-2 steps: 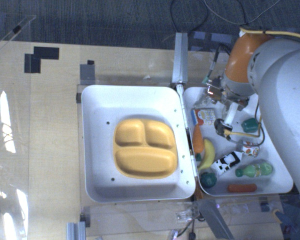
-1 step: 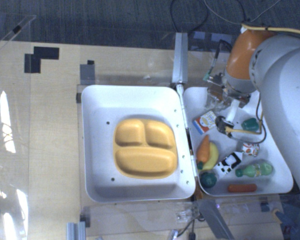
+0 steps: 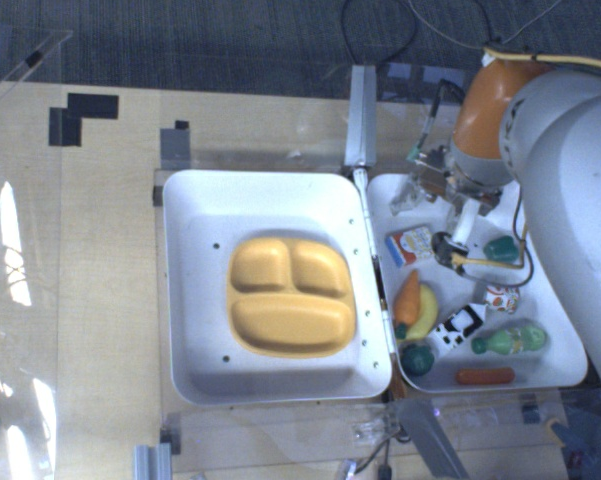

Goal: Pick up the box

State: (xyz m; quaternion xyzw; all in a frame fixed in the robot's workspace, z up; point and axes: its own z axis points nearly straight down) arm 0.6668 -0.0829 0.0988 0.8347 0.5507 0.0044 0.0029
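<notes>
The small white cardboard box with red and blue print (image 3: 412, 243) lies in the right white bin (image 3: 570, 363), beside the gripper (image 3: 432, 184); whether that is open or closed cannot be told.

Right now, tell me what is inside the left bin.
A yellow divided tray lies in the middle of the left bin, with white bin floor showing all around it. Anything under the tray is covered and cannot be seen.
</notes>
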